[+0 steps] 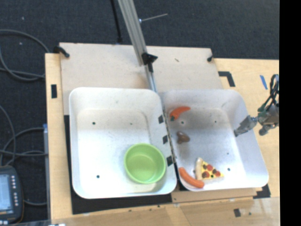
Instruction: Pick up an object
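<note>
One green bowl (145,163), one pizza slice (207,170), perhaps two sausages (191,178).

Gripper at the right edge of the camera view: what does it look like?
The gripper is small, made of grey and dark metal, with a grey finger over the right bin. Thin dark cables run behind it, beside a blue mark.

A wooden bench (197,215) bears two white bins (84,126) (244,145) side by side.
</note>
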Robot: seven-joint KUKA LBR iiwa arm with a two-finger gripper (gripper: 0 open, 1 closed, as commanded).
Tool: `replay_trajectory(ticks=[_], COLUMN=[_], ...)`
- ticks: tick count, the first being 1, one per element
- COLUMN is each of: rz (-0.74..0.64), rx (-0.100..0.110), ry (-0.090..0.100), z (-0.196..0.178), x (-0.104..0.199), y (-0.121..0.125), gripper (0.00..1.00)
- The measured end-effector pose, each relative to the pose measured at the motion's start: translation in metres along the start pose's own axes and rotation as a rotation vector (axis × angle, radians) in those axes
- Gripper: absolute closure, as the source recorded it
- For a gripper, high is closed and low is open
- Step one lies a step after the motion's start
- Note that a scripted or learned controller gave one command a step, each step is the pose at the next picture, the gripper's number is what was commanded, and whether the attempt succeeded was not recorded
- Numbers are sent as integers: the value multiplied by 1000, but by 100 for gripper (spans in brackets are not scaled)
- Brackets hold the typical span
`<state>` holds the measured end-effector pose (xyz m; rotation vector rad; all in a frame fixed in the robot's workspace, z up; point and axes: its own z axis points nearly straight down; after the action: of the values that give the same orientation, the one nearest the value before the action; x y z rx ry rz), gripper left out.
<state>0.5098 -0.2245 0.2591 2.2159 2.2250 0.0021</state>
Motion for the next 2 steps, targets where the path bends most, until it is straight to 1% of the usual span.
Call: replay_trajectory(ticks=[1,2], rz=[0,3], rx=[0,5], ry=[0,-1], z=[0,47], x=[0,2], y=[0,8], gripper=[0,0])
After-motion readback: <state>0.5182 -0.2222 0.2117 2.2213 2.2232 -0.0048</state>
